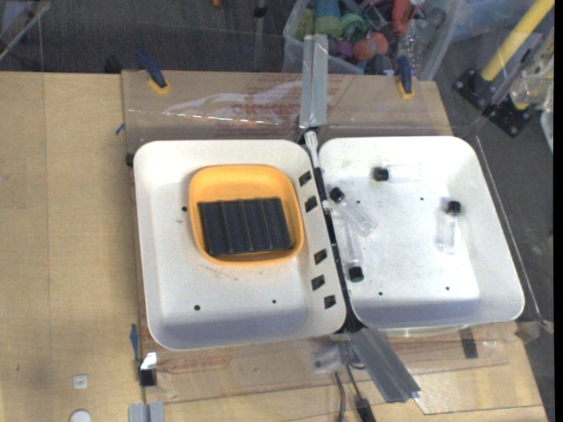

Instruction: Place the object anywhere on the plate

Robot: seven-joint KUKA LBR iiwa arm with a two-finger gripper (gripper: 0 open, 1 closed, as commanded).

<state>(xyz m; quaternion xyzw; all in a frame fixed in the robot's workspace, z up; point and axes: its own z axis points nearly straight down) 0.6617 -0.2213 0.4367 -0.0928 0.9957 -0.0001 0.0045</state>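
Observation:
An orange-yellow plate [242, 176] lies in the left white bin [167, 262], towards its upper middle. A dark grey ridged rectangular block [244, 226] lies flat on the plate, covering most of its floor. In the right white bin [413, 280] there are small clear vials with black caps: one [446, 229] at the right, one [350, 255] by the left wall, one [350, 213] slanted beside it. A lone black cap [379, 174] sits near the top.
A raised ridge with black tabs [318, 236] divides the two bins. A metal strip [313, 82] runs back from it. A clear tub of coloured toys [369, 11] stands behind the bench. Bare wood lies to the left.

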